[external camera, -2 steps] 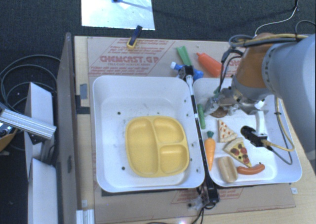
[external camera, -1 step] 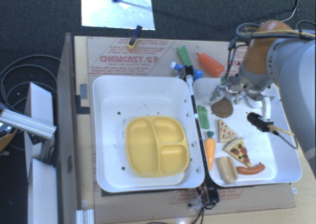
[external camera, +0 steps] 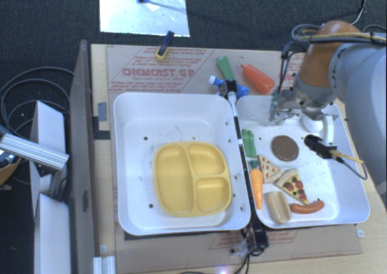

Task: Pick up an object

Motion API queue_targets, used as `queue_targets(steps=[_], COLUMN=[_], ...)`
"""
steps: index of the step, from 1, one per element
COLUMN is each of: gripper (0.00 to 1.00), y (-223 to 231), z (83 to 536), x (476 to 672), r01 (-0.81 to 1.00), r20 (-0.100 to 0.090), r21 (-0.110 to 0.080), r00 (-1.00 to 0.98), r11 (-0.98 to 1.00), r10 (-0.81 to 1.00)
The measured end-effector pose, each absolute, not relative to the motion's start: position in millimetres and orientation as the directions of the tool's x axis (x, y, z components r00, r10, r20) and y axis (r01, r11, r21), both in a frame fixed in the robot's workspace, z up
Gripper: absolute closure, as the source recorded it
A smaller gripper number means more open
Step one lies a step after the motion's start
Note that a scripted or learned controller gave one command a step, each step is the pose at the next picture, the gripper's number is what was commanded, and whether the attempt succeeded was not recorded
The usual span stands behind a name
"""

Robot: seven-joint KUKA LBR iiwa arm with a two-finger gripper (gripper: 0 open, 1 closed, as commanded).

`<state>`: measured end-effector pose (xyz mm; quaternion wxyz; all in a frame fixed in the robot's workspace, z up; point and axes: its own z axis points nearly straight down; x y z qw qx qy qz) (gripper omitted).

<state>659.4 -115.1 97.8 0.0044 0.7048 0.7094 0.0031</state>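
End effector (external camera: 279,113), grip state unclear, near brown patty (external camera: 285,148) in right bin (external camera: 357,206)

toy foods (external camera: 284,148) scattered flat, right bin (external camera: 357,206)

The grey arm with orange band (external camera: 338,67) is cut off by the right edge. Its two-finger gripper (external camera: 281,112) appears too small to resolve. The coiled black cable (external camera: 30,94) exits left.

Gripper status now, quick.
Gripper: low over the back left corner of the right bin; open or shut cannot be told, and nothing is seen held.
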Motion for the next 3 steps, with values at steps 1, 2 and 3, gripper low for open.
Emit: queue_targets(steps=[1,2,3], gripper=[0.00,0.00,1.00], y=[-115.1,-181.3,-176.8], z=[97.8,83.4,95.5], x=[659.4,575.2,581.0], r01=[1.000,1.000,1.000], r20=[-0.002,-0.001,-0.001], r21=[0.010,-0.005,0.005], r00=[-0.008,0.006,-0.003], r11=[0.008,-0.006,0.003], r10=[1.000,1.000,1.000])
